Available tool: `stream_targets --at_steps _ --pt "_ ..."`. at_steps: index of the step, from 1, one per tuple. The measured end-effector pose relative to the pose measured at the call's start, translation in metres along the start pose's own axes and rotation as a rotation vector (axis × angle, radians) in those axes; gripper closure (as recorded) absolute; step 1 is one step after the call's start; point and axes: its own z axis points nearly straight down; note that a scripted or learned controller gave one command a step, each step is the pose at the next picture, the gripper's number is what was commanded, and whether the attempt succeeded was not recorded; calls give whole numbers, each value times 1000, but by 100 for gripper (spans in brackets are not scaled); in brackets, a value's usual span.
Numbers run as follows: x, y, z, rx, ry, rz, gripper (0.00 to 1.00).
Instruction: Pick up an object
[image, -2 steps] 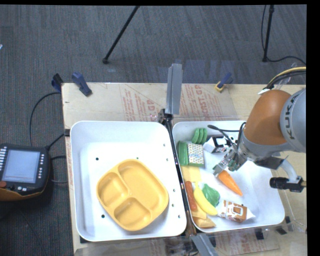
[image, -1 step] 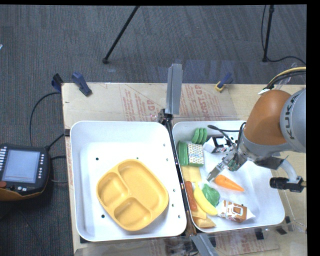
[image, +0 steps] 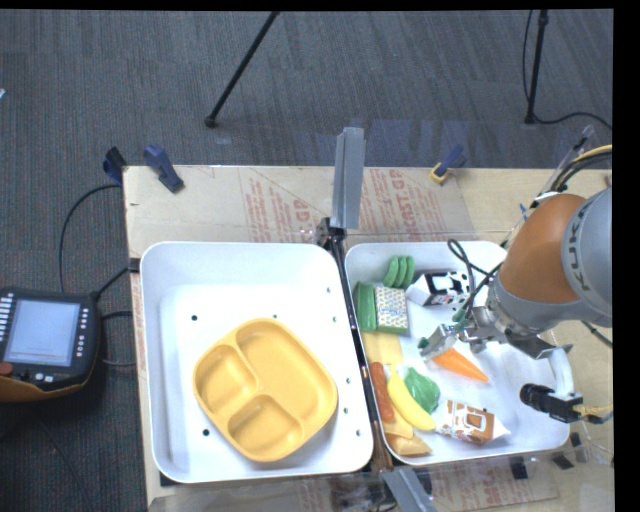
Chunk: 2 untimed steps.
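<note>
The tool (image: 447, 340) hangs low in the right bin (image: 520, 430), near its middle. The carrot (image: 462, 364) lies just beside it, toward the desk's front edge, touching or nearly so. Its long axis slants from near the tool toward the bin's front right corner, tip that way. How wide the tool stands I cannot tell; nothing visibly sits in it.

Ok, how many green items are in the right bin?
3 that I can make out: a ridged one at the top, a flat one along the left wall, and a rounded one beside the banana. The arm may hide more.
</note>
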Motion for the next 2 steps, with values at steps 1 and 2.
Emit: stream_targets --at_steps 1,2 --pt "0 0 -7 4 3 0 100" --pt "85 35 -121 -11 -1 124 100"
